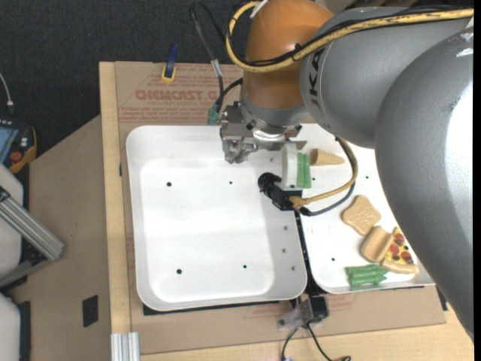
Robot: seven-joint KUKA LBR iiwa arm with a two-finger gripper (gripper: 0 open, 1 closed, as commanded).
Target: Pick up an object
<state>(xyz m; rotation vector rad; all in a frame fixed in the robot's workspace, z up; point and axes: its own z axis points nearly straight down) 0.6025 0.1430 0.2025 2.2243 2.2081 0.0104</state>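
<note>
The big grey arm (391,74) bends down over the left bin (150,224). Its end effector (237,150) hangs low; I cannot tell its grip.

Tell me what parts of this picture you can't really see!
- Right bin: much of it is hidden by the grey arm in the camera view.
- Tool: dark and small under the orange band; whether it's open or shut can't be told.
- Pizza slice: partly covered by the arm.
- Green piece: too blurry to name.
</note>
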